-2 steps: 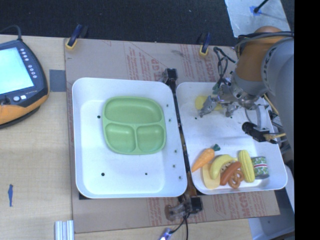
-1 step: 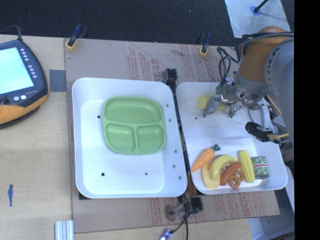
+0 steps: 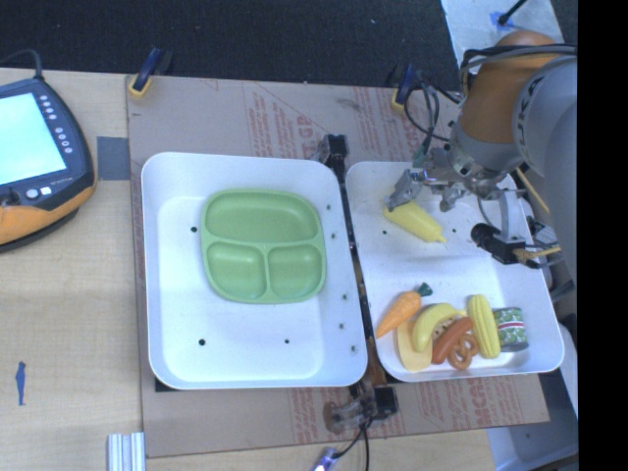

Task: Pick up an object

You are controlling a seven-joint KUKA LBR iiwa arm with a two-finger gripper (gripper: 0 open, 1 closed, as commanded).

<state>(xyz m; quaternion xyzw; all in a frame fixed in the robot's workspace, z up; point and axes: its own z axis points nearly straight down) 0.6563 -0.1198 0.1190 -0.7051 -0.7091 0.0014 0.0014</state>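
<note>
Gripper hangs low over the far part of the right bin, at the end of the grey arm with its orange band that reaches in from the right. Its metal fingers point down and to the left, toward a yellow piece shaped like a small corn cob or lemon wedge that lies tilted on the bin floor. One finger sits just above and to the left of the piece's upper end, very near it or touching; whether the piece is between the fingers, and how wide they stand, cannot be told from this angle. In the near part of the same bin, well apart from the gripper, a heap of toy food lies together: a carrot with a green top, a banana, a corn cob, a red sausage and a green-labelled can, all touching or just beside one another. The left bin holds a green divided plate, lying flat toward its far side. A tablet with an orange casing rests on the bench at far left.
</note>
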